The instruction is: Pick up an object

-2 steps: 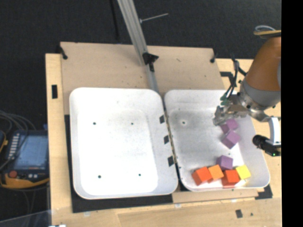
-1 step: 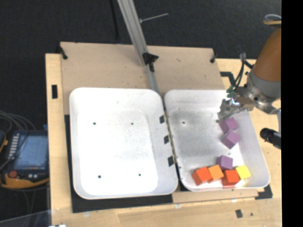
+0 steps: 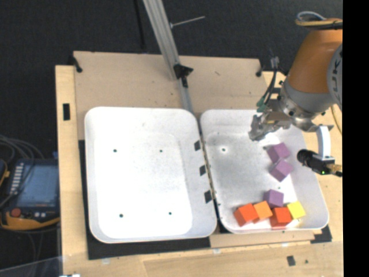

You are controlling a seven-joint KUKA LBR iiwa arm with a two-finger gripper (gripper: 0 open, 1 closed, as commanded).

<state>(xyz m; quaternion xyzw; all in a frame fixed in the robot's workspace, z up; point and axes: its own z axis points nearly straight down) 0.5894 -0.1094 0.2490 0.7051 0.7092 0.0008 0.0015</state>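
Note:
The right bin [image 3: 230, 172] holds several small blocks. Two purple blocks [image 3: 279, 152] [image 3: 282, 169] lie near its right side, and a third purple block [image 3: 275, 197] sits lower. Along the front edge are orange blocks [image 3: 247, 213] [image 3: 263, 210], a red-orange block [image 3: 282, 216] and a yellow block [image 3: 296, 210]. My gripper [image 3: 259, 129] hangs over the upper middle of the right bin, up and left of the top purple block, with nothing visible between its fingers.
The left bin [image 3: 141, 172] sits beside the right one. A slanted metal rail [image 3: 164, 36] runs from the top down to the gap between the bins. A black camera-like fitting [image 3: 311, 159] juts out at the right bin's right edge.

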